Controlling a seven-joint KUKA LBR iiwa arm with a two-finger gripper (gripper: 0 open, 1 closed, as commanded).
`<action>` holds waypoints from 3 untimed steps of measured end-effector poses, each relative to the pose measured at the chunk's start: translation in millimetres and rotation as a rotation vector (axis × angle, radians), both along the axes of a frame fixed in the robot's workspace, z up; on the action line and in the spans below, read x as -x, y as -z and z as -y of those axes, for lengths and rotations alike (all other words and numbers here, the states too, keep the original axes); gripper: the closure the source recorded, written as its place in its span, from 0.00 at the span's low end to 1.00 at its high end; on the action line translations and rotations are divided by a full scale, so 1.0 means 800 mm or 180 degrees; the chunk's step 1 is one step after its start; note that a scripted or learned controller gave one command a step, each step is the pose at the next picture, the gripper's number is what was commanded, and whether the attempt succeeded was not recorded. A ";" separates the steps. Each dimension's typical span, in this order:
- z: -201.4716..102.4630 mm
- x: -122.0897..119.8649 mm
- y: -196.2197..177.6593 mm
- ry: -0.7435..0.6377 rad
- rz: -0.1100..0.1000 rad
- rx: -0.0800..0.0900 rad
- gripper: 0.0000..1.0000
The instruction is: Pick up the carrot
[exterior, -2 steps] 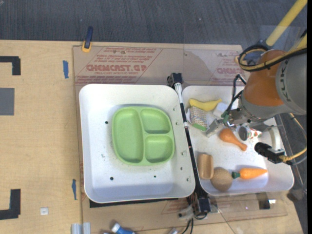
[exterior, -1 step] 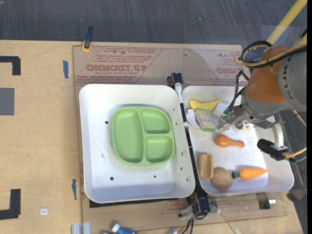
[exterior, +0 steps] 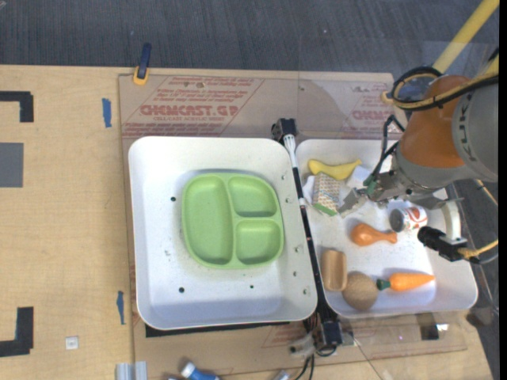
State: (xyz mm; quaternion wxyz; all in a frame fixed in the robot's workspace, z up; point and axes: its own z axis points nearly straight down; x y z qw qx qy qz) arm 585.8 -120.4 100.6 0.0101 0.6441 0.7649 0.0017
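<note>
Hovering gripper (exterior: 354,199), jaw state unclear; one carrot (exterior: 406,282), one banana (exterior: 333,167), two bins (exterior: 150,212).

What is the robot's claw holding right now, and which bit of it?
Nothing that can be seen. The gripper hovers over the right bin, by the banana. The carrot lies apart, near the bin's front edge.

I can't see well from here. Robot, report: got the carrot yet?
Tool above right bin, nothing held. Carrot lies at front edge, untouched. Round brown ball touches its green end.
</note>
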 end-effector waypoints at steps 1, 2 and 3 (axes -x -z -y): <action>0.037 0.089 0.015 0.0313 -0.0026 -0.0028 0.00; 0.047 0.089 0.015 0.2006 0.0011 -0.0043 0.00; 0.039 0.128 0.015 0.3721 0.0001 -0.0071 0.00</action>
